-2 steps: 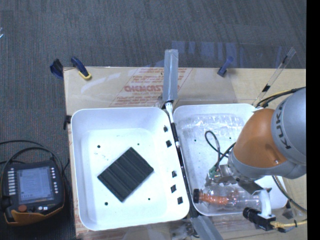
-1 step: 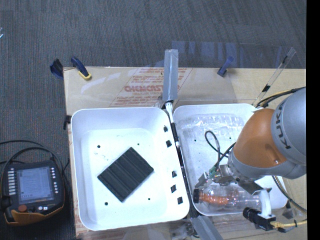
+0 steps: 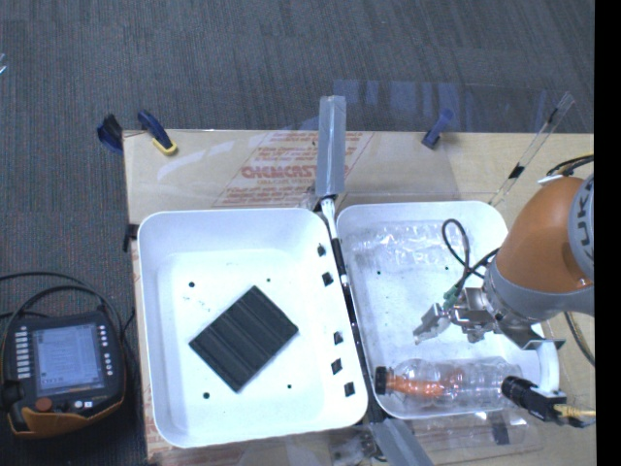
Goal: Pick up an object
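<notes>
Jaws stand slightly apart, two thin metal fingers of the gripper with nothing between them, poised over the bare floor of the right bin. Taking that bin as the landmark: a clear plastic bottle lies on its side along the bin's near wall, below the gripper and apart from it; it is crinkled and see-through, with an orange cap at its left end and an orange streak inside. A crumpled sheet of clear plastic lies against the bin's far wall. Left of the bin, touching it along a black hinged seam, sits the left bin, smooth, white and shallow, holding a flat dark ribbed rectangle turned at a slant. The arm's glossy orange band bulges over the bin's right rim. Further left, off the bench, rests a grey control pendant.
</notes>
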